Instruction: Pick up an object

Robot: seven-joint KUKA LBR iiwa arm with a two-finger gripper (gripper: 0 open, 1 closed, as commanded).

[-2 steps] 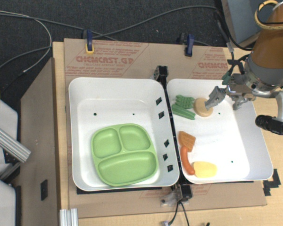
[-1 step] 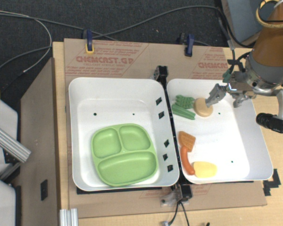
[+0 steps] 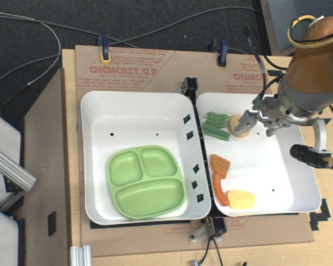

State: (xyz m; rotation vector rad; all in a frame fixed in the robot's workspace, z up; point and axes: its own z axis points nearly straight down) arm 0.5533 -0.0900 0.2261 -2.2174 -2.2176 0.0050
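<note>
Claw (image 3: 250,122) hangs low in the right bin (image 3: 288,201), near the bench's far edge, beside a tan round piece (image 3: 237,127); its grip state is unclear. Left bin (image 3: 94,148): green divided plate (image 3: 147,180). Nearer: green toy (image 3: 216,125), carrot (image 3: 219,189), lemon-yellow piece (image 3: 240,199).

Your arm (image 3: 313,60) enters from the right, orange band uppermost, grey wrist angled down and leftward. Your gripper (image 3: 245,123) sits low at its tip, finger state indiscernible.
</note>
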